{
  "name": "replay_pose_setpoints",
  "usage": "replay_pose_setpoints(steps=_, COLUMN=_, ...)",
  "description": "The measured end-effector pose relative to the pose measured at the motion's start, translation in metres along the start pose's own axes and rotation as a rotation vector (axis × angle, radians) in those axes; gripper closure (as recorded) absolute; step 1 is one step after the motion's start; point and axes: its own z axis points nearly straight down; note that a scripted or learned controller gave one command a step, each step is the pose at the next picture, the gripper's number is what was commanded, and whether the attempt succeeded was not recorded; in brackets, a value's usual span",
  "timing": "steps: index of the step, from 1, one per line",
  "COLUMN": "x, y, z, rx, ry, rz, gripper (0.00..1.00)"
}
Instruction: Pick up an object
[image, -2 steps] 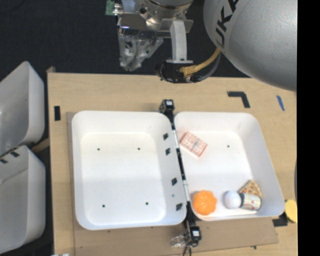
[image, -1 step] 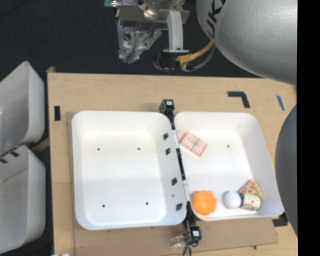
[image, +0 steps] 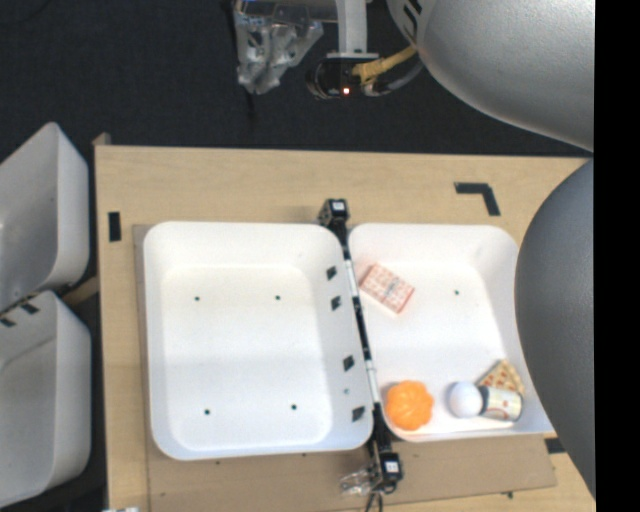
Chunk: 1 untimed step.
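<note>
Nothing is being lifted yet: the orange ball (image: 409, 404), white ball (image: 464, 399) and patterned packet (image: 386, 288) are lying in the right bin (image: 480, 250); the tool's state, I cannot tell

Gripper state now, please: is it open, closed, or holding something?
Gripper: cannot be told; it sits blurred at the top of the camera view, away from the bins, with nothing visibly held.
</note>
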Motion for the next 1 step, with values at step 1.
replay_pose_setpoints(steps=1, x=0.0003, y=0.0217, z=-0.0187, rx=0.0, ry=0.0, rz=-0.004, gripper=1.0)
